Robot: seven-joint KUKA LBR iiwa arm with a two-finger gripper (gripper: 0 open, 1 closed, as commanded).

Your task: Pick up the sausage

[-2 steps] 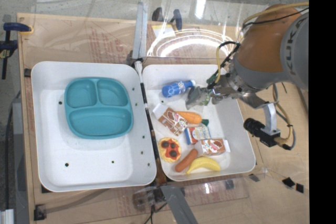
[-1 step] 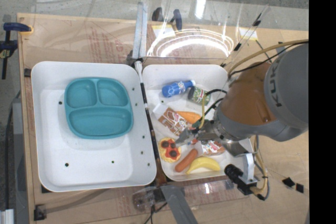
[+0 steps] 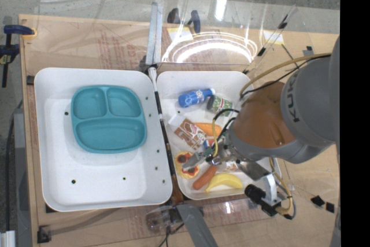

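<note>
Camera view — gripper [image 3: 207, 157] low in right bin [image 3: 169, 124], fingers' state unclear; sausage [image 3: 204, 177] beside banana [image 3: 224, 183], near front wall.

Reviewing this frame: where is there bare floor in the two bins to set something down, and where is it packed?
Left bin: bare floor in front of the teal plate and along its left wall. Right bin: crowded. The blue bottle, brown packet, carrot, sausage and banana lie close together under the gripper; only its far left corner looks bare.
</note>
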